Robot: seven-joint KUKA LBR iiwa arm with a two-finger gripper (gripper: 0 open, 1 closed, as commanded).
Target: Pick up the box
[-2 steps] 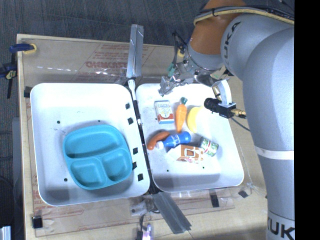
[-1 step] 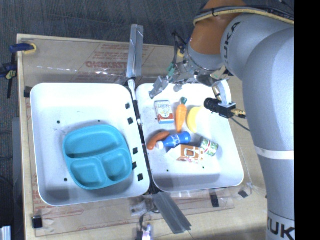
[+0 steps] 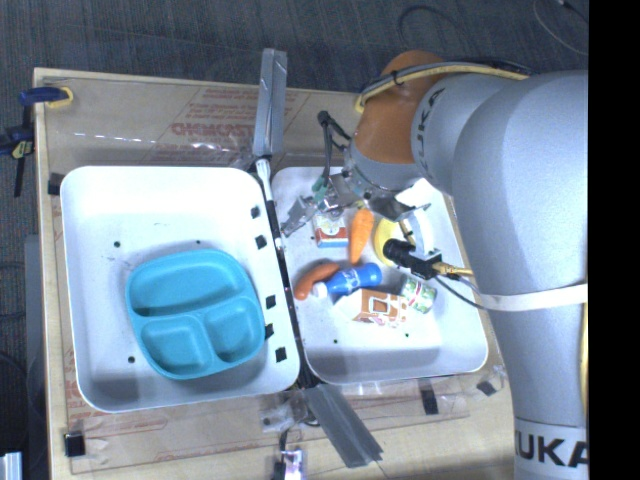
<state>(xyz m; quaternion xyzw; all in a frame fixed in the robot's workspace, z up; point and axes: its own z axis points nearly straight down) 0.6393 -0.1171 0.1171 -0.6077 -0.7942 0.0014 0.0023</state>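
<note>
Above right bin (image 3: 460, 353): end effector (image 3: 335, 196); box (image 3: 381, 309) nearby

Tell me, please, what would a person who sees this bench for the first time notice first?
Most likely the big grey arm with its orange band, which reaches in from the right over the right bin. Next comes the blue divided tray, alone in the left bin. Below the gripper, the right bin holds a small heap: an orange carrot-like piece, a blue bottle and a white and orange box.
</note>
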